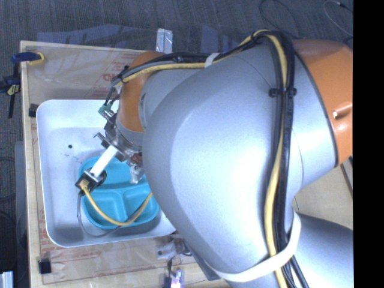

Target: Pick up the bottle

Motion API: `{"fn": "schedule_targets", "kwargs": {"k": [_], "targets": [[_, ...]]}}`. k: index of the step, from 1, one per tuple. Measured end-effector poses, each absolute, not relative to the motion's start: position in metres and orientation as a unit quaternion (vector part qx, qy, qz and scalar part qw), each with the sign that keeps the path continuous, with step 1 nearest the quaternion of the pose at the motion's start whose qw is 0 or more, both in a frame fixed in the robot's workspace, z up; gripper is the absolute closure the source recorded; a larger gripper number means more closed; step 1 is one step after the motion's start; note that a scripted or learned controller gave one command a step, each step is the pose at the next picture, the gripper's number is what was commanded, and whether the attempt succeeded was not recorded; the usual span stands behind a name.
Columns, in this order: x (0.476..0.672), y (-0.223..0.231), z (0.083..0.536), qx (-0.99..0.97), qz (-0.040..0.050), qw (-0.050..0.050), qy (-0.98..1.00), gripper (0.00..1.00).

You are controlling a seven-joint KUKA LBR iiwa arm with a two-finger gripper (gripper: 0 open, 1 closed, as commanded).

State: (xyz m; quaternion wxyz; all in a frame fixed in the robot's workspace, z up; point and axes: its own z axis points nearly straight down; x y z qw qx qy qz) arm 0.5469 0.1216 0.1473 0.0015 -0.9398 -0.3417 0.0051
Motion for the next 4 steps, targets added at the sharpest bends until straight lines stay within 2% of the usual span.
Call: {"fn": "schedule_targets", "kwargs": {"k": [1, 2, 3, 4], "targets": [[0.520, 0.100, 0.091, -0.977, 0.0059, 0.002, -0.214, 0.00], [0.538, 0.070, 0.190, -0.918, 0.0031, 0.002, -0.398, 0.00], [0.504, 0.110, 0.090, -0.947, 0.0035, 0.002, -0.321, 0.00], [0.515, 0.135, 0.258, -0.979, 0.0022, 0.000, -0.204, 0.00]]}}
